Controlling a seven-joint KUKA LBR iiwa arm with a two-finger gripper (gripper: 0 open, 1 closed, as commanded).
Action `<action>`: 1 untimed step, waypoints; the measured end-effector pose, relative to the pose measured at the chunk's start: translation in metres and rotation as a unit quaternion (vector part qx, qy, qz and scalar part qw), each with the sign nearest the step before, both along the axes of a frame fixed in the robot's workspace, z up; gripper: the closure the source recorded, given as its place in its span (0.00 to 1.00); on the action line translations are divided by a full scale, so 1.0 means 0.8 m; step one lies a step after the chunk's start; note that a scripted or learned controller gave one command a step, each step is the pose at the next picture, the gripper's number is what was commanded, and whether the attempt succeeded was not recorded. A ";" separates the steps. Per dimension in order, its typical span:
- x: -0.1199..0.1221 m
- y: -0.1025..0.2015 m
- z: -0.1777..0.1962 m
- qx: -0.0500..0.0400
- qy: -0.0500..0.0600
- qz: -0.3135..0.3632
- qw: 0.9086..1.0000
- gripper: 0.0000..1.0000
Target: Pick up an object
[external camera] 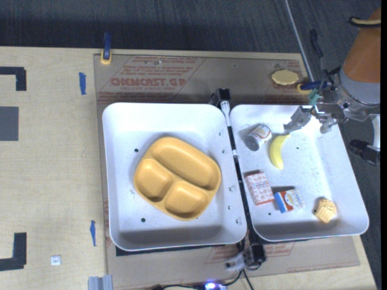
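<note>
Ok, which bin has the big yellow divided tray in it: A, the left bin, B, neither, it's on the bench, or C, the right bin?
A: the yellow divided tray lies inside the left bin, while the right bin holds the banana and other small items.

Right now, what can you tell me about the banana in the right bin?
The banana is a small yellow curved piece, smooth like plastic, lying flat on the floor of the right bin in its upper half. Its upper tip points toward the gripper, which sits just above and right of it. A small can lies close on its left, apparently not touching.
</note>
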State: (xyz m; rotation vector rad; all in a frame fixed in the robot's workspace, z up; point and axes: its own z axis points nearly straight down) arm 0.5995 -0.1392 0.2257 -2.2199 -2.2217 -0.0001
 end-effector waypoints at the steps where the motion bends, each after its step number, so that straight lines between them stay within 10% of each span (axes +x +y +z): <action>1: -0.062 -0.046 -0.175 -0.001 -0.001 -0.001 1.000 0.00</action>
